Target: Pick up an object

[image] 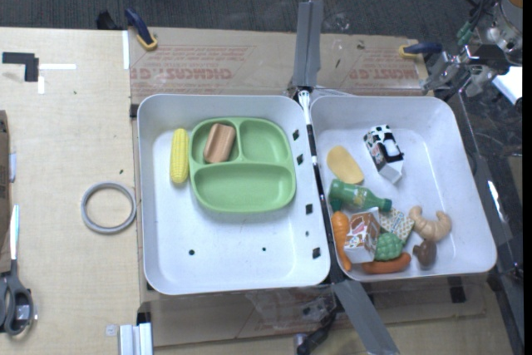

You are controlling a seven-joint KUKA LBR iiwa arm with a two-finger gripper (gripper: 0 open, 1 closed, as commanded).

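Note:
The right bin [453, 137] holds a black-and-white carton [384, 152], a yellow flat piece [345, 165] and a green bottle [357, 197] lying on its side. At its front lie a croissant [431, 223], a small printed carton [362, 230], a broccoli piece [387, 245], an orange carrot [339, 230] and a red piece [386, 266], packed close together. My gripper [453, 69] hangs at the far right, above the back right corner of this bin, apart from all the objects.
In the left bin [158, 245] a green divided plate [243, 179] carries a brown sausage-like piece [219, 142], with a yellow corn cob [179, 155] beside it. A tape ring [108, 206] and scissors [15, 295] lie on the bench at left. Blue clamps [141, 27] sit behind the bins.

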